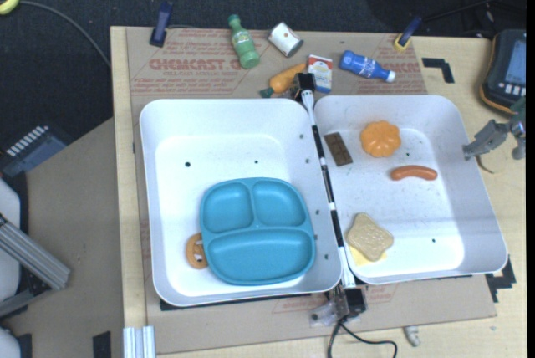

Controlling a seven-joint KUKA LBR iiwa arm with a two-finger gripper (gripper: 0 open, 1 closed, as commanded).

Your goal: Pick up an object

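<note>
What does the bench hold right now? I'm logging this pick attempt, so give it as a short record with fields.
left bin: blue divided plate, with a pretzel partly under its left edge
right bin: orange pumpkin, sausage, brown bar, bread slice
behind the bins: green bottle, blue bottle, white can, small carton
claw: at the right bin's right rim, nothing seen in it
</note>
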